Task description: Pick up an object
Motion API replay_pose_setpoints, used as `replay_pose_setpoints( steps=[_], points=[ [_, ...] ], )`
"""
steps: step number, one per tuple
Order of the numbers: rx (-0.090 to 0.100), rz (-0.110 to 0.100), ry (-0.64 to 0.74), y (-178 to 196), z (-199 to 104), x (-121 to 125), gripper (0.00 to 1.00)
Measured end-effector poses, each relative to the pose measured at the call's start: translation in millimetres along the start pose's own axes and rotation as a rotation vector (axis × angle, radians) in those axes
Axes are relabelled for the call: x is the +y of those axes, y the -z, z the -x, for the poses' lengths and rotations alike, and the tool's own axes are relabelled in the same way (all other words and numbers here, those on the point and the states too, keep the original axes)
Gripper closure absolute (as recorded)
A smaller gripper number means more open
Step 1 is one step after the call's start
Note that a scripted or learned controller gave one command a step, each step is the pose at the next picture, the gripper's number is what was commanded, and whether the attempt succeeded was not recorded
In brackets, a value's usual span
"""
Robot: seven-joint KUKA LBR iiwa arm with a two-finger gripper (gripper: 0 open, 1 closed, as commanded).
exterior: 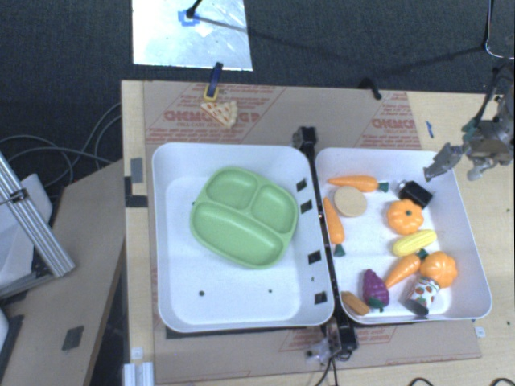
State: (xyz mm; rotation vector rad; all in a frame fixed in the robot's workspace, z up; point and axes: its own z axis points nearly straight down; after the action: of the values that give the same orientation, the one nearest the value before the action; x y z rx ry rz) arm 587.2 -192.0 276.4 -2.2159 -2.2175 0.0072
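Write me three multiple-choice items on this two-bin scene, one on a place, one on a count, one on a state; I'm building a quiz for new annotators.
1. Where does the green divided plate lie?
A. In the left bin
B. In the right bin
C. On the cardboard behind the bins

2. How many round orange pumpkins are in the right bin?
A. One
B. Two
C. Four

3. Where is the end effector?
A. Pressed onto the green plate
B. Lifting the purple grapes
C. At the right bin's far right corner, holding nothing visible

Answers:
1 A, the plate sits inside the left bin.
2 B, one pumpkin lies mid-bin and another pumpkin nearer the front.
3 C, it sits by the bin's rim with no item between its fingers.
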Motion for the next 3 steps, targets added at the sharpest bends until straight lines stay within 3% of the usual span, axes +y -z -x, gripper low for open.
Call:
replay_pose_setpoints(
  steps=[1,3],
  points=[
    [-0.002,0.010,0.003,6.0,-0.6,1.9,0.00],
    [-0.001,0.006,0.003,-111.9,0.2,14.1,0.00]
  ],
)
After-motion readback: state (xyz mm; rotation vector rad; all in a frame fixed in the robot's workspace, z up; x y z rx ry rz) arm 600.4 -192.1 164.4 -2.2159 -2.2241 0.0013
